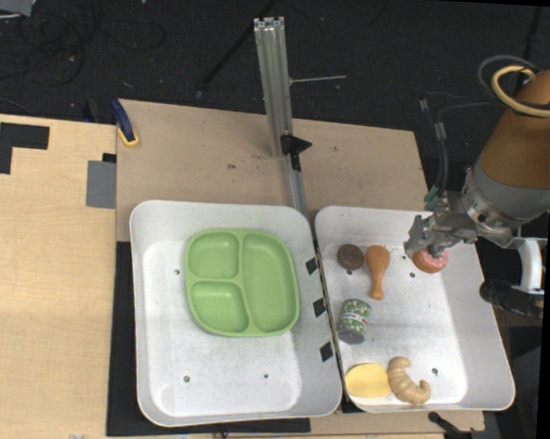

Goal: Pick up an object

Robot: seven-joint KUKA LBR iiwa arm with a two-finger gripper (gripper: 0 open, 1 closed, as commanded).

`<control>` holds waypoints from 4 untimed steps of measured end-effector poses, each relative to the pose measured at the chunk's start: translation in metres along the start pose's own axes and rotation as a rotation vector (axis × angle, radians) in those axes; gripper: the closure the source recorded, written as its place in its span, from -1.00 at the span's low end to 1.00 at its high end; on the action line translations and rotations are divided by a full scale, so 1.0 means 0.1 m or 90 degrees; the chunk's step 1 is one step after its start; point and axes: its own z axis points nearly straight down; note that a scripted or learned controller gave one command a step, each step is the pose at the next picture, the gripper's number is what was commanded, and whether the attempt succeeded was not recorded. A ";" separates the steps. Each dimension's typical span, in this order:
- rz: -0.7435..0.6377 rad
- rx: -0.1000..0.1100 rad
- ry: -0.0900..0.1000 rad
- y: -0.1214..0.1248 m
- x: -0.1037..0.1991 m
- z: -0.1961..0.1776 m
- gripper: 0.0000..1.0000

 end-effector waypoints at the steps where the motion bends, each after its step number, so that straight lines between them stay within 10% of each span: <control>1: 0.001 0.001 0.000 -0.19 0.49 0.15 1.00; 4: 0.000 -0.001 -0.001 -0.44 1.94 0.28 1.00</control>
